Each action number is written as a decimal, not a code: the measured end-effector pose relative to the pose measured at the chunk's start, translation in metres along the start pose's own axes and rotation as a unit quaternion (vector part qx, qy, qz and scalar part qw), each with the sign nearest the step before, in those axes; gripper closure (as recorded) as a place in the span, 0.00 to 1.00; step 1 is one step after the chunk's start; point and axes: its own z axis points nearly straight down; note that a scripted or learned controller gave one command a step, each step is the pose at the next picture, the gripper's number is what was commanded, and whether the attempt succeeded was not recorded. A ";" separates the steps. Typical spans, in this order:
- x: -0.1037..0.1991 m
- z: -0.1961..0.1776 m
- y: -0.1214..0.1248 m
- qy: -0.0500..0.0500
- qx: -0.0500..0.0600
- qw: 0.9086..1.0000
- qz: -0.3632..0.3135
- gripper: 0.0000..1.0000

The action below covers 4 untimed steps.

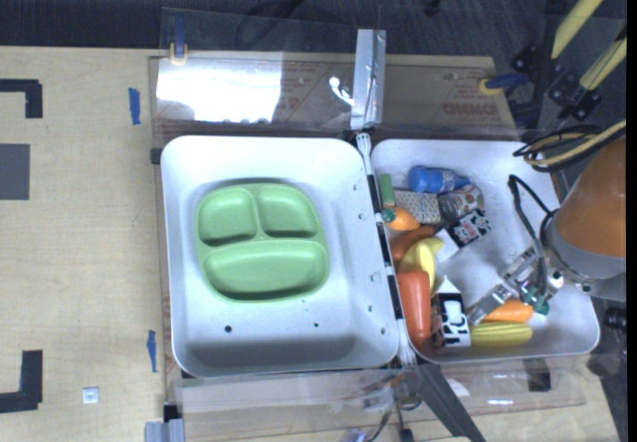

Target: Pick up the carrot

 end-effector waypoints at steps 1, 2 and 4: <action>0.051 0.002 0.041 -0.004 0.001 1.000 -0.021 0.00; 0.000 -0.052 0.113 -0.001 0.002 1.000 0.016 0.00; 0.009 0.003 0.006 -0.004 0.001 0.997 -0.083 0.00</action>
